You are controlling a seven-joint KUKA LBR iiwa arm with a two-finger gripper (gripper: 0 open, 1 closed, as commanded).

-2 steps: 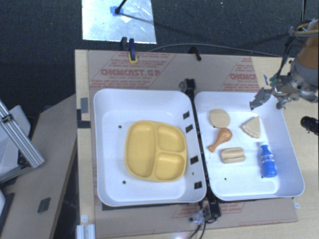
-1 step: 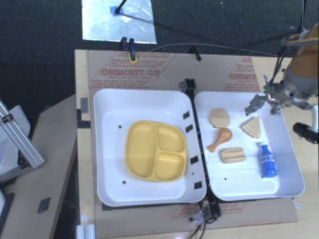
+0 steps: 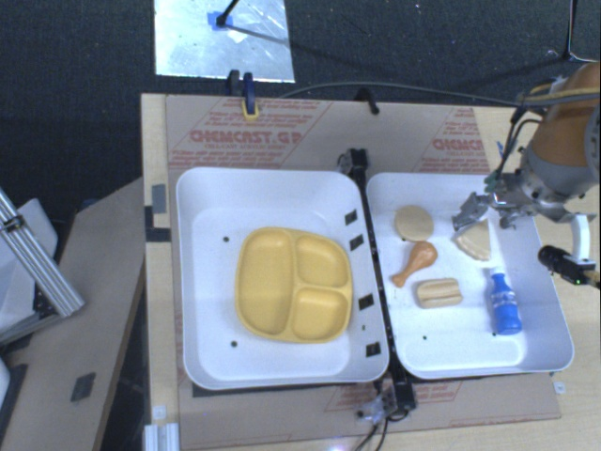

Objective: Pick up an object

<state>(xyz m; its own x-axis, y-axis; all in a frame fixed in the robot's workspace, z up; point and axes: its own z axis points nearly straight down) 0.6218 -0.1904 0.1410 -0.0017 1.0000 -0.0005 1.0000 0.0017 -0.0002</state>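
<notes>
In the right bin [image 3: 540, 350] lie a pale wedge-shaped pastry [image 3: 476, 243], a round beige bun [image 3: 413, 223], an orange drumstick [image 3: 415, 262], a tan hot-dog bun [image 3: 438, 292] and a blue bottle [image 3: 503, 303]. My gripper [image 3: 488, 216] hangs over the bin's far right part, just above the wedge's far edge. It is open, its grey fingers splayed to either side with nothing between them. The arm's orange band [image 3: 563, 130] rises behind it.
The left bin [image 3: 207, 252] holds a yellow divided plate [image 3: 293, 284]. A black divider with clips [image 3: 368, 261] runs between the two bins. A black part of the arm [image 3: 568, 263] juts in over the right bin's right rim.
</notes>
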